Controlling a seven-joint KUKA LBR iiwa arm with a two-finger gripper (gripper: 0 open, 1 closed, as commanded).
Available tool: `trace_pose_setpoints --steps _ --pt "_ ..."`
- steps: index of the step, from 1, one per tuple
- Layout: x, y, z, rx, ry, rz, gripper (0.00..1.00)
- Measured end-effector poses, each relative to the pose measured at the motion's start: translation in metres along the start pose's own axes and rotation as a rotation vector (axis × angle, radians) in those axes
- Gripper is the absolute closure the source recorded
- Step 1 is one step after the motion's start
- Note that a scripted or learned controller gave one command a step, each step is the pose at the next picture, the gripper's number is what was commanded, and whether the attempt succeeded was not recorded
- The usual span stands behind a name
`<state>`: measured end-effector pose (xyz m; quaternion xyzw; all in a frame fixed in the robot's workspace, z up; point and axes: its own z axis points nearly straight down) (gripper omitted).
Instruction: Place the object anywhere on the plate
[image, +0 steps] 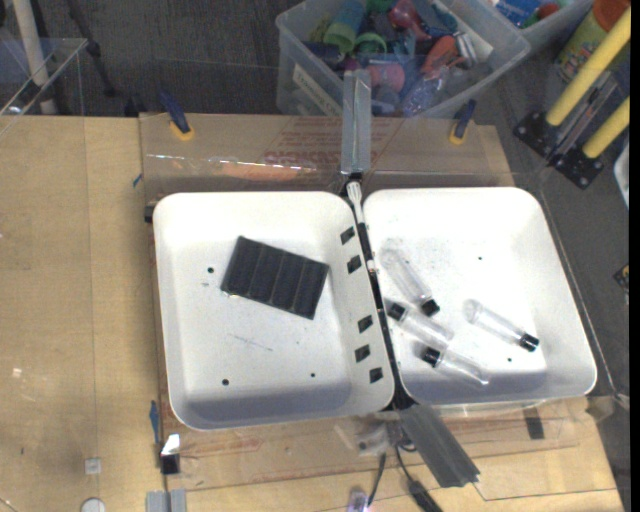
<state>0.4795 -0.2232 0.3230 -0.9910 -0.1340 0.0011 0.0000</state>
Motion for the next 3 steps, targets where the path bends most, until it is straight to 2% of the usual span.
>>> trace_pose_setpoints --steps 1,2,3 --pt "0.000 0.000 -0.049 0.000 0.001 -0.058 1.00" --pt "-0.001 0.000 -0.036 0.004 -0.002 0.066 1.00" --pt "0.000 0.000 0.023 0.004 -0.002 0.068 1.00"
